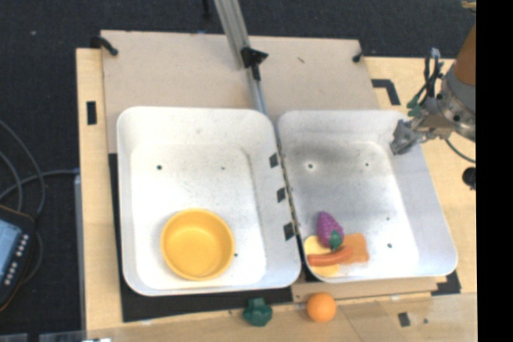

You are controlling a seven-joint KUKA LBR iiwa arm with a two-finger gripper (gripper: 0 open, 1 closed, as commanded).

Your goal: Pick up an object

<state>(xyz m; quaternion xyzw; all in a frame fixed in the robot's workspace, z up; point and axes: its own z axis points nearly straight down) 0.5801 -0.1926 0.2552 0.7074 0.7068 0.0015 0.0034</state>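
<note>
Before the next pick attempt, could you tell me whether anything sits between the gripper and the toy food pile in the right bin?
Nothing visible does. The gripper is at the right bin's far right corner; bare floor separates it from the toy food pile.

A yellow bowl sits in the left bin. Toy food lies in the right bin. The gripper hovers at its far rim.

The arm shows an orange-brown band above a grey metal wrist. Thin dark cables loop at its nine o'clock side; the gripper is dull grey.
</note>
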